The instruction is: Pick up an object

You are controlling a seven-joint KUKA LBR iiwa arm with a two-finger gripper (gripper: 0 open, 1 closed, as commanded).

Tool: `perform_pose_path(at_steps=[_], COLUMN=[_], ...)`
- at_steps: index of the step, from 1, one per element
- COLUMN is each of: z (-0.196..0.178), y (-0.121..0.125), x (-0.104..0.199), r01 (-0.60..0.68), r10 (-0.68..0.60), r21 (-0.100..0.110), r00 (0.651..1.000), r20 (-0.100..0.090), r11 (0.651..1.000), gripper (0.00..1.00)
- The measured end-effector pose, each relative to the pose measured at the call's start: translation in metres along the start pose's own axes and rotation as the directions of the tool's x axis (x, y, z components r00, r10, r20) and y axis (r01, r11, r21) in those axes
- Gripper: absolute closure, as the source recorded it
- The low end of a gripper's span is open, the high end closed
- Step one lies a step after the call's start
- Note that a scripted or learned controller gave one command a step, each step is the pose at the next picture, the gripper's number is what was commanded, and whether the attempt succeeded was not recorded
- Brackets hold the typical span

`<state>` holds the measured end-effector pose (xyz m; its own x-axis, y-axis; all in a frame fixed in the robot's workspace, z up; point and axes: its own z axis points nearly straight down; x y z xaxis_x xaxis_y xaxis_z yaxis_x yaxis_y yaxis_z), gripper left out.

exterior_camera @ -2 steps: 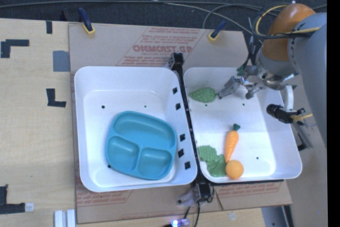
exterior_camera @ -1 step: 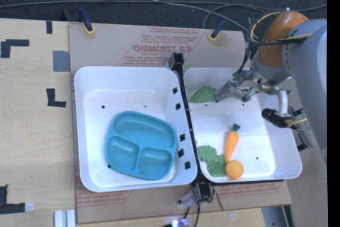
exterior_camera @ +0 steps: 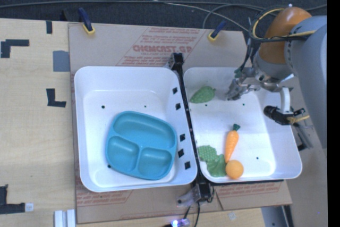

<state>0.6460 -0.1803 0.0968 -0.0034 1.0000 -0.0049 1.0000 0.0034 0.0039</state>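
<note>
The nearest thing for the taking looks to be the green leafy toy [exterior_camera: 202,94], lying alone at the far end of the right bin [exterior_camera: 276,130], close to the divider and with room around it. The pincer [exterior_camera: 235,89] hangs just beside it, apart from it; whether it is open or closed I cannot tell. The carrot [exterior_camera: 231,143], orange ball [exterior_camera: 234,169] and another green piece [exterior_camera: 211,159] crowd the near corner, harder to single out. The left bin [exterior_camera: 87,109] holds a blue divided plate [exterior_camera: 141,144]. The arm [exterior_camera: 297,56] reaches in from the right, wrist bent down over the worktop [exterior_camera: 32,130].
</note>
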Motion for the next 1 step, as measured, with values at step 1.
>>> perform_pose_path(at_steps=[1], z=[-0.0423], y=[0.0041], x=[-0.0010], r01=[-0.002], r10=[0.002], r21=[0.002], r00=[1.000], r20=[-0.005], r11=[1.000], gripper=[1.00])
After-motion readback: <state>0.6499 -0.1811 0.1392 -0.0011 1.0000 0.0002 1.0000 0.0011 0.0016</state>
